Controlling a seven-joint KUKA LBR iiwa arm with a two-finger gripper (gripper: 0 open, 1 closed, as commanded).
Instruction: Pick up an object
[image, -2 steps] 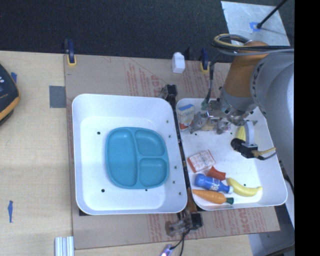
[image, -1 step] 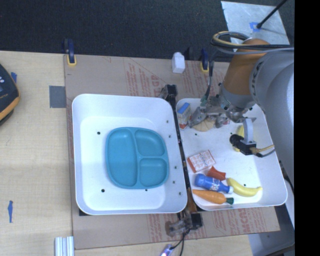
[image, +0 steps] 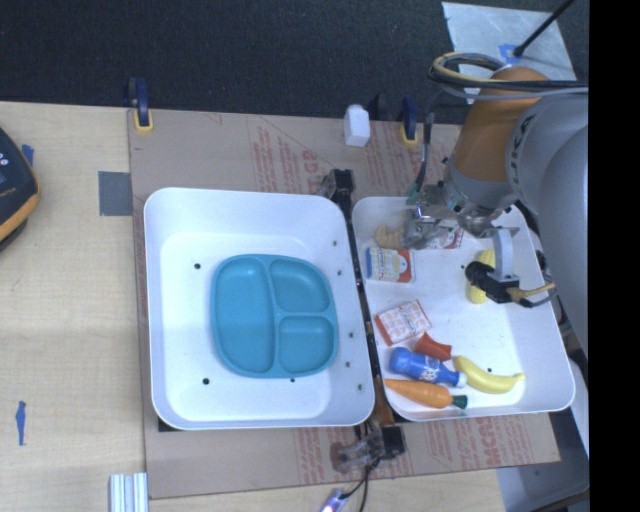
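My gripper (image: 432, 226) hangs low over the back left corner of the right bin (image: 540, 340), under the orange-banded wrist. Just to its left lies a small beige item (image: 386, 237), and a little white carton (image: 388, 264) sits in front of that. Further forward in the same bin lie a red-and-white packet (image: 402, 322), a red piece (image: 433, 347), a blue bottle (image: 425, 366), a carrot (image: 425, 393) and a banana (image: 488, 378). Nothing can be made out between the gripper's tips.
The left bin (image: 170, 300) holds a blue divided plate (image: 273, 314). Clamps and a white fitting (image: 356, 125) stand along the cardboard's back edge. The arm's grey body overhangs the right bin's back right side.
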